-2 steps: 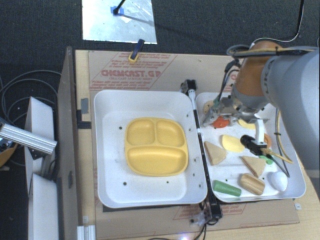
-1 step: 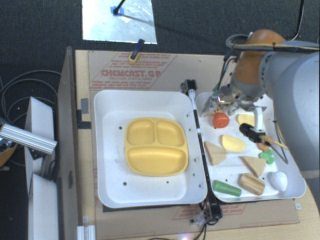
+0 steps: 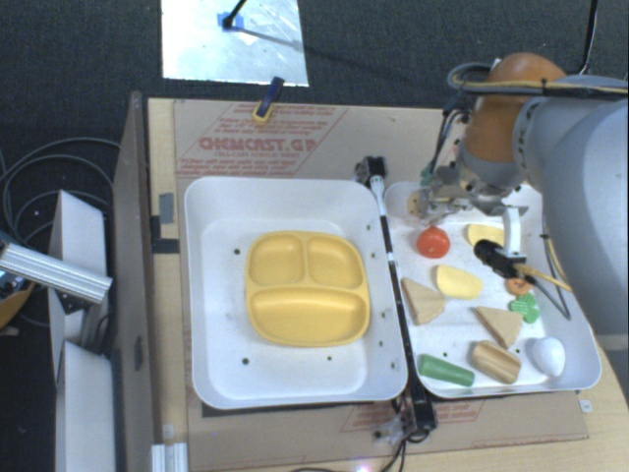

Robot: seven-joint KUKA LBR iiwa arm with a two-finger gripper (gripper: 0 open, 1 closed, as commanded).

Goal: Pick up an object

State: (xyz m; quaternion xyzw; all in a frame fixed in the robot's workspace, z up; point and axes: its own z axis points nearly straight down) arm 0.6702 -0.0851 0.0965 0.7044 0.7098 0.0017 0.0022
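My gripper (image 3: 434, 203) hangs low over the back left part of the right bin (image 3: 580, 372), just behind a red tomato (image 3: 432, 242). Nothing shows between its jaws. Toy foods lie in that bin: a pale yellow piece (image 3: 459, 281), a second yellow piece (image 3: 482, 234) partly hidden by the arm, two tan wedges (image 3: 423, 301) (image 3: 498, 324), a green cylinder (image 3: 445, 369), a brown bread roll (image 3: 494, 362), a white egg (image 3: 546, 355), a small green item (image 3: 526, 310) and a small orange item (image 3: 517, 286).
The left bin (image 3: 221, 362) holds a yellow divided plate (image 3: 307, 288). A ridge between the bins runs down the middle (image 3: 393, 273). The grey arm (image 3: 580, 175) covers the right bin's back right corner. Cardboard (image 3: 256, 146) lies behind the bins.
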